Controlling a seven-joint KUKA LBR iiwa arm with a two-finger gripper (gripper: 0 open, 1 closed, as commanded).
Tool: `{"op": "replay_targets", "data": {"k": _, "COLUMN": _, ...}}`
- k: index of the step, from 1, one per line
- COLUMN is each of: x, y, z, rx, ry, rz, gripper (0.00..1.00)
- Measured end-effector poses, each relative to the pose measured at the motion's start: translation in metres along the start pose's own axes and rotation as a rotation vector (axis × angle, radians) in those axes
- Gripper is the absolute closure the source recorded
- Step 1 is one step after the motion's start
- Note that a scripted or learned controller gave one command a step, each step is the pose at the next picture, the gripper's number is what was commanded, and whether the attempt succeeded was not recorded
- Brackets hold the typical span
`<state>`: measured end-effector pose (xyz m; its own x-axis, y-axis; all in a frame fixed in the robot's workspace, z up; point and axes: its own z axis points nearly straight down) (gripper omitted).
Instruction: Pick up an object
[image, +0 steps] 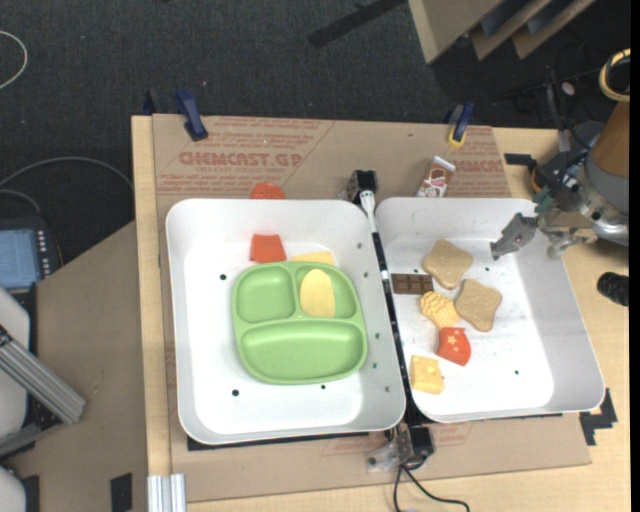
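Right shallow white plastic bin (560, 370) holds the candidates; the grey two-finger gripper (516, 238) hangs over its upper right, nothing between its parted fingers. We judge the tan toast-shaped toy slice (447, 263), nearest, best approached from straight above, clear of neighbours.

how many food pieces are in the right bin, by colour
tan bread slices: 2
yellow pieces: 2, a ridged one and a cheese wedge
brown chocolate bar: 1
red strawberry: 1
total: 6
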<state>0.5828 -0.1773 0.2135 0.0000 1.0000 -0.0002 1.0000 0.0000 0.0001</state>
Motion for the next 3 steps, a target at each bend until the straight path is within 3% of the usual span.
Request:
{"op": "replay_targets", "data": {"k": 1, "x": 0.08, "y": -0.043, "z": 0.05, "rx": 0.009, "ry": 0.005, "rz": -0.006, "gripper": 0.0}}
{"op": "replay_targets", "data": {"k": 2, "x": 0.072, "y": -0.082, "z": 0.133, "rx": 0.005, "ry": 0.002, "rz": 0.003, "gripper": 0.0}}
{"op": "replay_targets", "data": {"k": 3, "x": 0.072, "y": -0.079, "z": 0.119, "rx": -0.003, "ry": -0.001, "rz": 0.002, "gripper": 1.0}}
